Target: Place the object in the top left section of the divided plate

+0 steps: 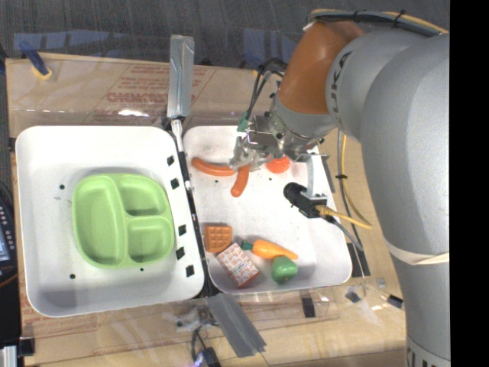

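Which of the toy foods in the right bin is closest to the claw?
The orange sausage, lying just under the claw. The waffle, carrot, green pepper and snack box all lie along the bin's near edge, well away.

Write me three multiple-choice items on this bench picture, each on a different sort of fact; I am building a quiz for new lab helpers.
1. Where does the green divided plate lie?
A. in the left bin
B. in the right bin
C. on the bare bench

2. What colour is the waffle?
A. blue
B. orange-brown
C. white

3. What state is the plate in?
A. heaped with food
B. turned upside down
C. nothing in its sections

Key: 1 A, the plate rests on the floor of the left bin. 2 B, the waffle in the right bin is a gridded orange-brown square. 3 C, all its sections show bare green while the claw hangs over the sausages.
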### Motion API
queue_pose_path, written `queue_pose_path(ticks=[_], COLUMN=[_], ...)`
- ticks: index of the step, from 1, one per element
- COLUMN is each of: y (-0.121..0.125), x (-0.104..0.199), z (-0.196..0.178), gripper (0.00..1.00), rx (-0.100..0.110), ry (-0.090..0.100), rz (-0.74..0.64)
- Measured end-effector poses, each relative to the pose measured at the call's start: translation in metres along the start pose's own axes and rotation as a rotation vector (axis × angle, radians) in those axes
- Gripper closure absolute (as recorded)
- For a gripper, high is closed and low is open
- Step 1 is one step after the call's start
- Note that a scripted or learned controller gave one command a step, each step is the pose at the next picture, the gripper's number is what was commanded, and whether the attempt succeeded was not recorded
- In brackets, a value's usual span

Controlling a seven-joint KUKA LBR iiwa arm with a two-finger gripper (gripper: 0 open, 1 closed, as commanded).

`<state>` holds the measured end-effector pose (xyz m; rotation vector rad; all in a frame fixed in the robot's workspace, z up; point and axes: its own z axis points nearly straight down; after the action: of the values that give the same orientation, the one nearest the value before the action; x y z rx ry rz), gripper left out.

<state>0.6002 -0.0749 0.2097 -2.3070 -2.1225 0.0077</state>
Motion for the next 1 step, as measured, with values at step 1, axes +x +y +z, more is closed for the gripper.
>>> queue_pose_path(ticks=[1], y=[-0.0118], x=[0.0719], z=[0.019], gripper=[1.0], rx=[-0.003], ry=[-0.001], rz=[-0.093])
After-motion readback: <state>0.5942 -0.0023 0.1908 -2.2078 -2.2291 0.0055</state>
